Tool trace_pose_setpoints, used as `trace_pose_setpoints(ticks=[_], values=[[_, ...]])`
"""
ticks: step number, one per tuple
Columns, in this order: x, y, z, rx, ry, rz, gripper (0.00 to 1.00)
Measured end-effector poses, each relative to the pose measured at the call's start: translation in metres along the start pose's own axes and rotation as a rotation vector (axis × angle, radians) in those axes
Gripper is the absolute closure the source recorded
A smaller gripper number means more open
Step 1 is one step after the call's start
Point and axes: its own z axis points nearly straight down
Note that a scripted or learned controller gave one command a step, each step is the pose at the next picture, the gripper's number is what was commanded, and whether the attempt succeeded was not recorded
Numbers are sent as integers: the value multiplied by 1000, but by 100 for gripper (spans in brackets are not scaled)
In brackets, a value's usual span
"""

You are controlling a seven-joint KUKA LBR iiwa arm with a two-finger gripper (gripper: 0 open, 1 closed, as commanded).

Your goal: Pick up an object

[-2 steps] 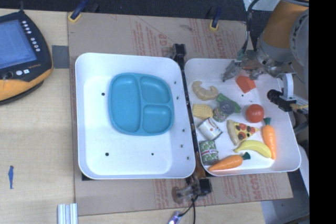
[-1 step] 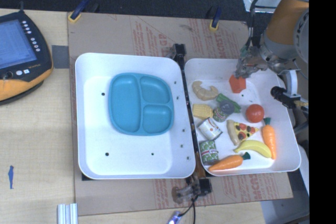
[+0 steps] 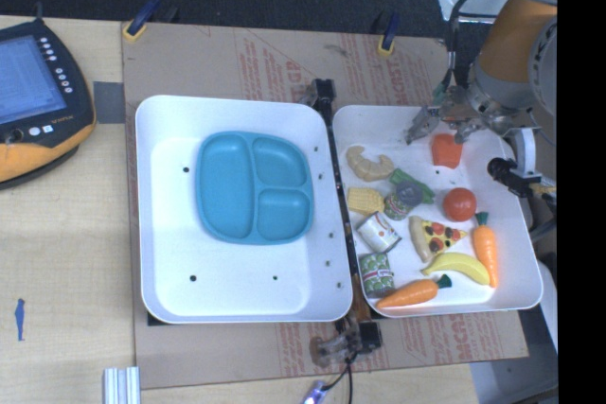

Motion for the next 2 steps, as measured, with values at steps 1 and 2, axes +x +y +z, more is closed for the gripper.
trace_pose_setpoints(ticks=[1, 2], values=[[2, -5, 28, 18, 7, 1, 0], [1, -4, 17, 17, 7, -1, 100]])
